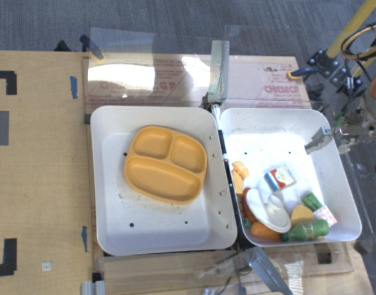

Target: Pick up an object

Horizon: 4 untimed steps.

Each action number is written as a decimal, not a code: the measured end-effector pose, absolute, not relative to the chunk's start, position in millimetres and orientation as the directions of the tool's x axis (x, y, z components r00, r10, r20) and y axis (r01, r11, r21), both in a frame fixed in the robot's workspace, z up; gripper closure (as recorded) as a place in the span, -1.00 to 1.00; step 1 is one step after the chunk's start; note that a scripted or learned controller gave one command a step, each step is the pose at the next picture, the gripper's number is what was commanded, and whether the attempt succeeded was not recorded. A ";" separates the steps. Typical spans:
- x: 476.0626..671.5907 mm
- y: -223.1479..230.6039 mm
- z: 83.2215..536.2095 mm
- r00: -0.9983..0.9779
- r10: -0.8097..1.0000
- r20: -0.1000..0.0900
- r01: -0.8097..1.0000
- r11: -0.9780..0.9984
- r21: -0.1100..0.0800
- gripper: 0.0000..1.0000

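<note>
1. The things to pick sit in a heap in the right bin [269, 113], down-view and left of my gripper [323, 139], well apart from it.
2. Nearest to me in the heap is a small red, white and blue carton [280, 178], lying tilted on the bin floor.
3. Just past the carton is a white spoon [269, 209], bowl up, lying over the other pieces.
4. Under the spoon's far side is an orange piece [264, 230], against the bin's near wall. I can't tell what it is.
5. A green bottle [308, 230] lies on its side along that same wall, touching a yellow wedge [301, 214].
6. A small green piece [312, 201] sits just beside the wedge on my side, with a pink and white packet [326, 216] next to it by the right wall.
7. A yellow lump [239, 176] sits against the wall shared with the other bin, on the far side of the heap from me.
8. My gripper is over the right bin's upper right part, near the rim, above bare floor and touching none of the heap.
9. Grip state: can't tell from this view, the tip is too small and blurred.
10. The left bin [108, 165], farther from me, holds an orange divided plate [166, 163], lying flat in its upper half.
</note>
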<state>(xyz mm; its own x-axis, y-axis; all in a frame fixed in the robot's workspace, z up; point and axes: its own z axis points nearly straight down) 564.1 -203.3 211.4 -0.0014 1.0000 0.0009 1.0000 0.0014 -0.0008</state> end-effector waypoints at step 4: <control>494.6 -152.3 166.1 -0.106 0.994 0.004 0.994 0.106 -0.008 -1.00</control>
<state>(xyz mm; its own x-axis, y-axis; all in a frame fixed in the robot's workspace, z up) 494.6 -152.3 166.1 -0.1062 0.9943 0.0037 0.9943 0.1062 -0.0085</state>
